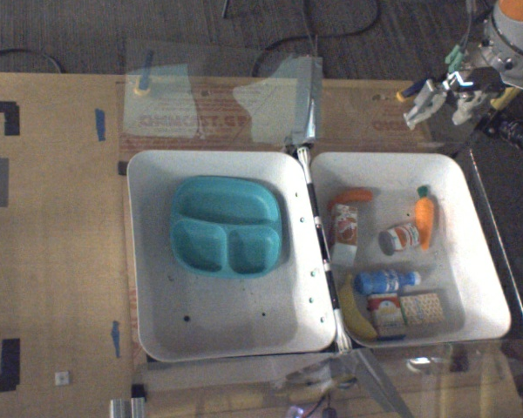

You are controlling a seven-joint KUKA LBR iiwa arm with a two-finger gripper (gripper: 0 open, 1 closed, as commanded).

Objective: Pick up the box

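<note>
This is a robotics lab or test room. A bare plywood desk [52,233] carries two white bins [148,259] bolted side by side, with black corner marks [4,116] and strips of blue tape [100,124] stuck to the wood. Loose black cables [340,7] trail over grey carpet [87,16] behind it. Toy food fills one bin, and a teal divided plate [227,225] lies in the other.

My arm enters from upper right corner, orange band at frame edge. Gripper [444,103] hangs high, above bench behind right bin, pale fingers [421,105] spread apart, pointing down-left, nothing between them.
</note>
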